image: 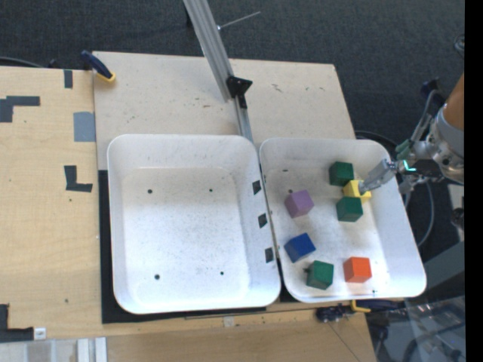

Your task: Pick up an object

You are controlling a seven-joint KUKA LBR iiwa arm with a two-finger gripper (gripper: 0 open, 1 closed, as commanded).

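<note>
The right bin holds several small blocks. A dark green block sits at the back, with a yellow block just in front of it and a second green block below that. Further left lie a purple block and a blue block. At the front are a third green block and an orange block. My gripper reaches in over the bin's right rim, its tip right beside the yellow block, low over the bin.
The left bin stands beside the right one. A slanted metal pole runs from the top down to the bins' shared edge. Cables hang off the bench at the right.
</note>
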